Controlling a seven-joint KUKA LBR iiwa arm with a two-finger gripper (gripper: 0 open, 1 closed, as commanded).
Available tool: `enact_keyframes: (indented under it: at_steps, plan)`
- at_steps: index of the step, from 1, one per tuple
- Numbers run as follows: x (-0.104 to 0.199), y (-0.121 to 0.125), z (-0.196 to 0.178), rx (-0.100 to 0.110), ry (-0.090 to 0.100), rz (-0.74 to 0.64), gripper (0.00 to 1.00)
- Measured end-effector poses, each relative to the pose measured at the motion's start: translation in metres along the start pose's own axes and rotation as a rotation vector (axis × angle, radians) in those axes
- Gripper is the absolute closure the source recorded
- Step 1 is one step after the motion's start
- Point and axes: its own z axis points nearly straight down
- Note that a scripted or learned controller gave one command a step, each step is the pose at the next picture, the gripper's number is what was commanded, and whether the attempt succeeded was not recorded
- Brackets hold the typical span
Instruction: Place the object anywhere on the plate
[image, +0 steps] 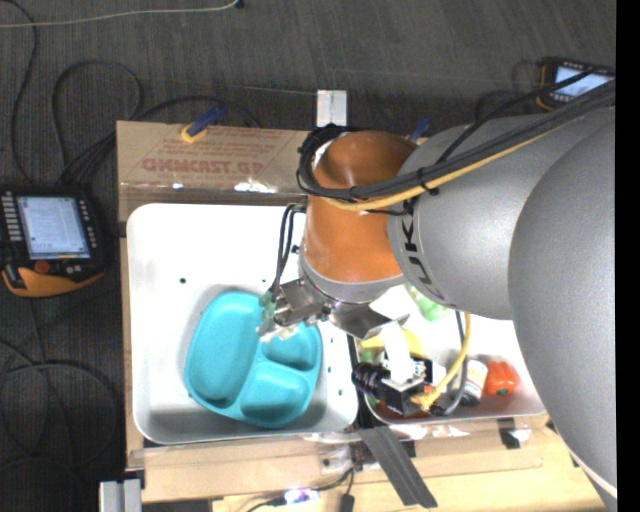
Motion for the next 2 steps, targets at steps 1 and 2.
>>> enact_keyframes:
  at_steps: [1,2]
  plan:
    - [-0.135,-0.043,0.018,0.001,-0.001,0.204,1.00]
    - [-0.044,-0.015,0.041,0.002,0.001,0.250,1.00]
